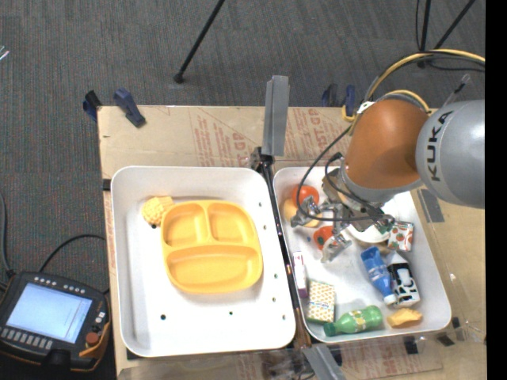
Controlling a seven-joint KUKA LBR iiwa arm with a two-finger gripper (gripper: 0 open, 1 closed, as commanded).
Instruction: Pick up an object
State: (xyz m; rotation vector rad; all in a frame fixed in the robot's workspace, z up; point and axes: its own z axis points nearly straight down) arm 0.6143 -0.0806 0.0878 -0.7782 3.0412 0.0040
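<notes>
Here the arm [428, 153] comes in from the right and bends down over the right bin [434, 279], its orange band [386, 142] sitting above the wrist and its pincer [325, 226] hanging low at the bin's upper left. The metal fingers [305, 212] look spread apart, released, with nothing visibly caught between them, though the wrist and cables hide part of the mechanism, so this is a judgement. Directly under and just beside the pincer lie small red and orange rounded toys [307, 195], the closest candidates for a pick; one peeks out toward the left bin from the fingertips, another sits just under them. I cannot tell whether a finger is touching either. Farther from the pincer, toward the right bin's near edge, are a blue bottle [374, 266] lying with its long axis slanting down and to the right, a green bottle [355, 321] lying roughly along the near wall, and a small checked box [321, 301]. The left bin [135, 291] holds a yellow divided tray [212, 245], well apart from the pincer. The next move likely turns on closing over the red toy right below, a short drop rather than a sideways reach.
</notes>
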